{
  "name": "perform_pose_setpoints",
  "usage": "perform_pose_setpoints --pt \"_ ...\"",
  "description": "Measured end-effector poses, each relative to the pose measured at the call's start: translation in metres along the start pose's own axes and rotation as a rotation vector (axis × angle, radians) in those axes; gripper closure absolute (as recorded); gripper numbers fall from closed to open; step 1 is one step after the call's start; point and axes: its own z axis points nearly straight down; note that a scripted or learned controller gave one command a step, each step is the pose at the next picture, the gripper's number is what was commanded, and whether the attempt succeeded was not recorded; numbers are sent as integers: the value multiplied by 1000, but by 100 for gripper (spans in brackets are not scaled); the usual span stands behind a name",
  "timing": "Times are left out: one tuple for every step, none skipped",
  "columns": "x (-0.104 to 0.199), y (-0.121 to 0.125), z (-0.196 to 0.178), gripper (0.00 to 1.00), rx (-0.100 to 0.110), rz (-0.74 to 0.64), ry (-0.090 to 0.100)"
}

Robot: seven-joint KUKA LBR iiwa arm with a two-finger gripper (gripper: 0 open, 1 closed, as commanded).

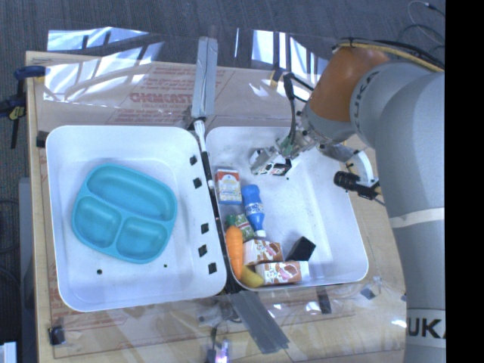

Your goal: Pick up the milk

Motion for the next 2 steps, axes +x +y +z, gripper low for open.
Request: perform_pose_setpoints --pt "1 3 -12 100 0 -6 4" --pt "33 -69 -57 100 30 42 26"
